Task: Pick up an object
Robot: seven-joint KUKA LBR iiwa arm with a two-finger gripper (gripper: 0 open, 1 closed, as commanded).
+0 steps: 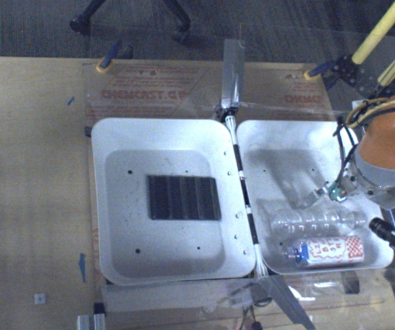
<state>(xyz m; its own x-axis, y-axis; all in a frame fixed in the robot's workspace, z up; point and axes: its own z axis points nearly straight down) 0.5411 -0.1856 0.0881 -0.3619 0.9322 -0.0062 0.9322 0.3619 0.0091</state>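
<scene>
Scanning left to right: bare tan bench (32,184), then the left bin (115,143) holding a dark ribbed pad (183,197) flat in its middle. Next, the right bin (266,139). A clear plastic bottle (314,222) lies on its side near the front, and just in front of it, close or touching, a small tube with a red-and-white label (328,250), also lying flat, blue cap end pointing left.

My arm (386,146) comes in over the right bin's far right side, orange band showing. My gripper (336,192) sits low just behind the clear bottle's right end, too small and blurred here; I cannot tell how it is set, and nothing is visibly held.

Progress judgement: pick not yet made, both objects rest on the bin floor. Left to do: descend on one, grasp, lift. The bottle looks nearest.

Surroundings: clear sheet (156,95) with red lettering under the bins, clamps (111,55) at the back edge, grey carpet and chair legs (132,2) beyond, yellow pole (382,23) top right.
</scene>
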